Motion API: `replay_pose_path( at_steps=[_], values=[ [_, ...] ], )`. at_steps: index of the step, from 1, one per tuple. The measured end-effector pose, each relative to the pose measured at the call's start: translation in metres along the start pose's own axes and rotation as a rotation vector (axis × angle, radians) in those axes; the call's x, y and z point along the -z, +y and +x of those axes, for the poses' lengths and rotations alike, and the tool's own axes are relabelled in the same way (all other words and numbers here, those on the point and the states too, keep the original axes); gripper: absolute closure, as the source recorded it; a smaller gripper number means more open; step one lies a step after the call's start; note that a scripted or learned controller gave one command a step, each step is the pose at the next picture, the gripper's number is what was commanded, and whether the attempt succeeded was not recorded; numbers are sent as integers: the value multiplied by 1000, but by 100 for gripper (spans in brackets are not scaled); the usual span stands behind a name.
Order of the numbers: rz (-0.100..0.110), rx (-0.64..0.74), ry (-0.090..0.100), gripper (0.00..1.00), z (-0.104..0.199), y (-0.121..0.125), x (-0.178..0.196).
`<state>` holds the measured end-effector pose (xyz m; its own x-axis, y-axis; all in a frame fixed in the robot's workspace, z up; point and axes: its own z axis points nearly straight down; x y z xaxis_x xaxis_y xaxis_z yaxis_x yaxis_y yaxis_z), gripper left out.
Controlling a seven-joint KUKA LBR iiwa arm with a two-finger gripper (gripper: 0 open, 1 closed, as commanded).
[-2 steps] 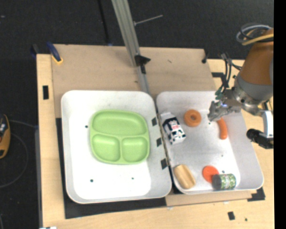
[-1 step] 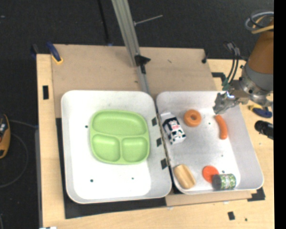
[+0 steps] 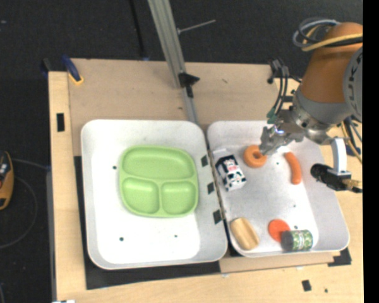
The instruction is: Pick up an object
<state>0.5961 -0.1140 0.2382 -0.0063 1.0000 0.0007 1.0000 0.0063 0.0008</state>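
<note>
A pale wooden bench stands on dark floor — a grey metal post rises from its back.

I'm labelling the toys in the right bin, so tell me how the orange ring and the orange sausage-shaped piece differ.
The orange ring is round with a hole; the orange sausage piece is long, solid and slightly curved. The ring lies right at the gripper, near the bin's upper middle; the sausage piece lies apart, further right. Both are orange and rest on the floor of the right bin.
</note>
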Motion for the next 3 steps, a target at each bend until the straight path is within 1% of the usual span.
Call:
replay_pose_path(
  at_steps=[1,2,3],
  values=[
    [0,0,0,100,50,5,-7],
    [0,0,0,100,95,3,-11],
    [1,0,0,100,151,2,-15]
  ],
)
